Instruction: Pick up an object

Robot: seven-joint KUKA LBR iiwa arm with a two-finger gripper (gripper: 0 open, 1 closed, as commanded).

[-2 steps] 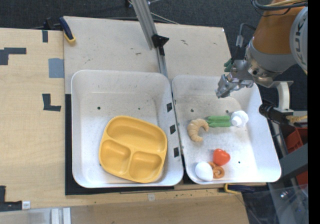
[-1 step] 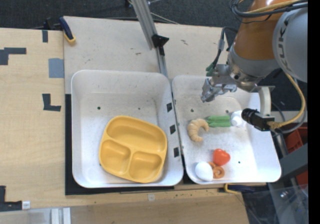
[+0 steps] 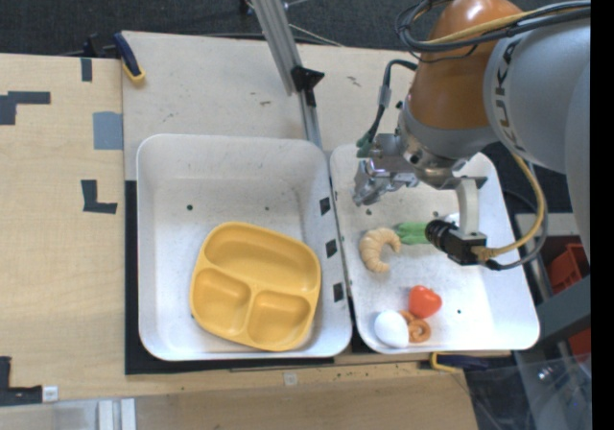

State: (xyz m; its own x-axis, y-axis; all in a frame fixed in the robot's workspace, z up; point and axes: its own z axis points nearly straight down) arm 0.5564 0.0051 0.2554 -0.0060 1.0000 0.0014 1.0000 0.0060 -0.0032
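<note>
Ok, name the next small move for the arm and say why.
Probably lower the tool toward the tan croissant-shaped toy. It hangs just above that toy in the right white bin and nothing is seen between its fingers.

No readable text, labels, brands or numbers anywhere. Bench point(image 3: 58, 179) has only plain black and grey tape marks, no lettering. Yellow tray point(image 3: 255, 286) and both white bins point(image 3: 153, 255) are unmarked. Arm casing point(image 3: 537, 83) shows no legible logo from this angle.
</note>
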